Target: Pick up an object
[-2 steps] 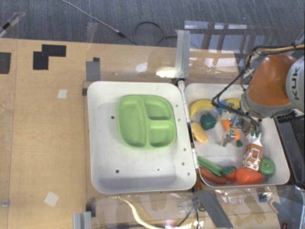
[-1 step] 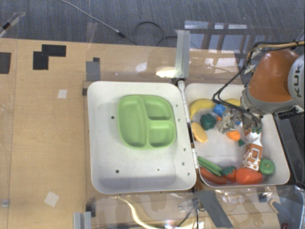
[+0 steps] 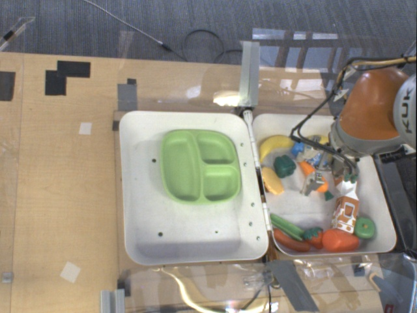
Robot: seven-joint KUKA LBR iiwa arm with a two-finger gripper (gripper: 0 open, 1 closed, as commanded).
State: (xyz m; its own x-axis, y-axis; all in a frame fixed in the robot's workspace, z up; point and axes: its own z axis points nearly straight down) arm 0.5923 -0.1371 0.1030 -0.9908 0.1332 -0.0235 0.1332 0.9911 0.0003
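In the right bin (image 3: 384,230), right of frame, the end effector (image 3: 317,182) hovers with fingers apart over toy food; the light, rigid orange carrot piece (image 3: 306,169) suits a mid-body grasp.

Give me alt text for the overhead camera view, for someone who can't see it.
A grey robot arm with an orange band reaches from the right, its two-finger gripper low in the right shallow white bin among small plastic toy foods, including a yellow banana and a red-orange pepper. The left shallow white bin holds a green three-compartment plastic tray.
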